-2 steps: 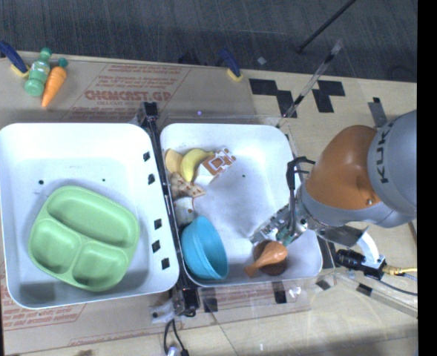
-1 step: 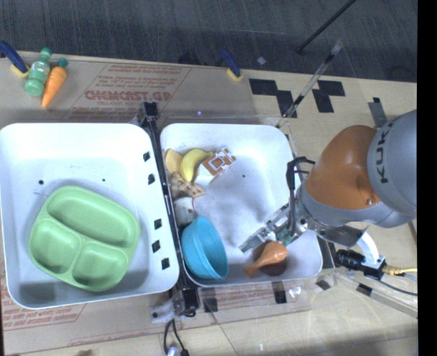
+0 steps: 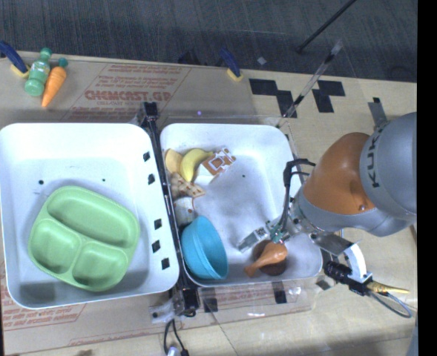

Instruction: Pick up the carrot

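The gripper (image 3: 266, 236) is seen low in the right bin (image 3: 233, 136), beside an orange-brown toy (image 3: 268, 256); whether it is apart or together cannot be told; the carrot (image 3: 53, 84) is lying outside the bins, on the bench (image 3: 129, 87) at the far left corner, next to a green bottle (image 3: 36, 76).

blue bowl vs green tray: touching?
Apart. The camera view shows the blue bowl in the right bin and the green tray in the left bin, the bins' walls between them.
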Controlling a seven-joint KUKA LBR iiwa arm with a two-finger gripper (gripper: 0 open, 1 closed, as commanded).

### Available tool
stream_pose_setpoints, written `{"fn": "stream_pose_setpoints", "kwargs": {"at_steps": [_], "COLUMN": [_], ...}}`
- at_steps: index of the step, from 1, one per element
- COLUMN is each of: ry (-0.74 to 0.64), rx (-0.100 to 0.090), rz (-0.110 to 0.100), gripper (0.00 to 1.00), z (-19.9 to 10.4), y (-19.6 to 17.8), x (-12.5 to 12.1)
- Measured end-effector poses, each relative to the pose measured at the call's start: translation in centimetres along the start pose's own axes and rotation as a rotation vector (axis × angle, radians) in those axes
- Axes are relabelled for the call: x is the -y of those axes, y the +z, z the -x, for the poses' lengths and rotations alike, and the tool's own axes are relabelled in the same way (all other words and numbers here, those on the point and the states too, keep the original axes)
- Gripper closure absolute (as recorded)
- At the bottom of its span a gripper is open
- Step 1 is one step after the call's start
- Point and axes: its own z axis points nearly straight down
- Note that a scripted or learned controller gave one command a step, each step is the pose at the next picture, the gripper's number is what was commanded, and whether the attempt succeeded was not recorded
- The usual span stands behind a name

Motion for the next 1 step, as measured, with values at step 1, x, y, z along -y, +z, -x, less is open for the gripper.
{"fn": "stream_pose_setpoints", "kwargs": {"at_steps": [1], "ry": [-0.011], "rx": [-0.001], "rz": [-0.003], "gripper": [1.0], "z": [-0.02], "y": [-0.97], "x": [-0.09]}}
